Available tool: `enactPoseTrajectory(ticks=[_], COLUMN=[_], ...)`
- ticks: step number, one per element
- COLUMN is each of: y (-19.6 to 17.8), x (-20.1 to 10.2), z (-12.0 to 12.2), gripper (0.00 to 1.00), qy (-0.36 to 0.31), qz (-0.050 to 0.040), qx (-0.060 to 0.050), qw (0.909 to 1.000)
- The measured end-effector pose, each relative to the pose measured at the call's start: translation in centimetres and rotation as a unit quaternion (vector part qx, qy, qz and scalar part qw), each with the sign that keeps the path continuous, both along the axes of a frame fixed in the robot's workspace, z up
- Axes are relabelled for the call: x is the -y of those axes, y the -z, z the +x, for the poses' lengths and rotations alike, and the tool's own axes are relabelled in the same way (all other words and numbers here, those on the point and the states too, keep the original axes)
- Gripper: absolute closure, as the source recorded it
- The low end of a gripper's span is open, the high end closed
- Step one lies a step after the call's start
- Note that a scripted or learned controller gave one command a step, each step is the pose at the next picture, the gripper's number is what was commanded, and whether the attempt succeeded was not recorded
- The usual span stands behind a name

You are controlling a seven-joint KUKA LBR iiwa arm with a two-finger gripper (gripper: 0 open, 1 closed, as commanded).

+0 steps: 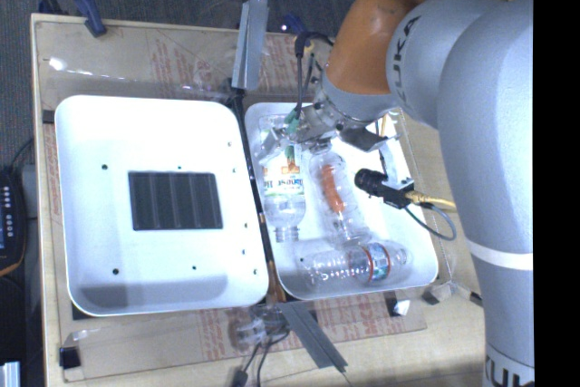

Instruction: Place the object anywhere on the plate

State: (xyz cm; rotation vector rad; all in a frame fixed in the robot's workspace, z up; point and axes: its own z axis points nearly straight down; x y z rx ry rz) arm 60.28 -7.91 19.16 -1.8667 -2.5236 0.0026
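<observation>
Bottles [288, 186] just below gripper [299, 130] — right bin [426, 272]

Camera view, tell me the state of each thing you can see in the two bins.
Left bin: holds a dark ridged plate, nothing on it.
Right bin: holds three clear bottles.
Bottle with green label: lying down.
Bottle with orange inside: lying down.
Bottle along front wall: lying down.

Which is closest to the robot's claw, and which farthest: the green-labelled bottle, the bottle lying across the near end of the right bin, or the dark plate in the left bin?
1. Green-labelled bottle, right bin, just below the gripper.
2. Crosswise bottle, the right bin's near end.
3. Dark plate, middle of the left bin.
</observation>
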Motion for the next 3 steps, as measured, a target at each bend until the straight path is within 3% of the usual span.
enactPoseTrajectory(ticks=[1, 2, 3], y=[-0.02, -0.02, -0.99], x=[-5.85, -5.83, -5.89], z=[-2.92, -2.92, -2.83], gripper=[1.00, 0.00, 1.00], qy=[-0.174, -0.174, -0.175], qz=[0.0004, 0.0004, 0.0008], qx=[0.000, 0.000, 0.000], qw=[0.9848, 0.9848, 0.9845])
